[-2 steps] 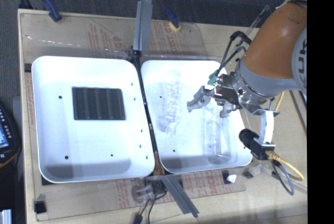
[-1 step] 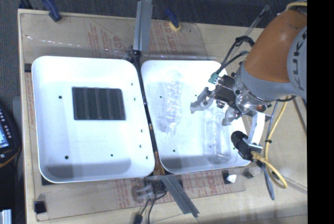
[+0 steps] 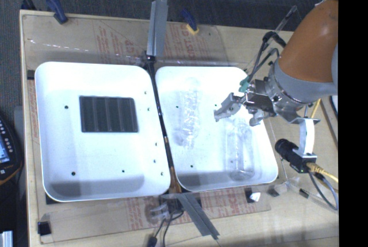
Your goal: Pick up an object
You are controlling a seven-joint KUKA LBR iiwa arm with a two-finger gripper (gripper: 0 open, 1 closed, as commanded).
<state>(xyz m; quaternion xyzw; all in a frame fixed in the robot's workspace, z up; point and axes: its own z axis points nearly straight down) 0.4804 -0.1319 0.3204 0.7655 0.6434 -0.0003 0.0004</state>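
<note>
Gripper (image 3: 240,113) open over right bin (image 3: 167,125), above one clear bottle (image 3: 240,151); second bottle (image 3: 188,116) lies left.

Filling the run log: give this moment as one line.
arm: over right bin | gripper: open, nothing held | clear bottles: one left of gripper, one below | left bin: dark tray

Two white bins (image 3: 95,182), two clear plastic bottles (image 3: 188,113), one dark ribbed block (image 3: 108,114), three blue clamps (image 3: 57,10).

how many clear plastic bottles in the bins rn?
2, both in the right bin: one clear bottle left of centre, another by the right wall, below the gripper. Transparent, so more may be missed.
</note>
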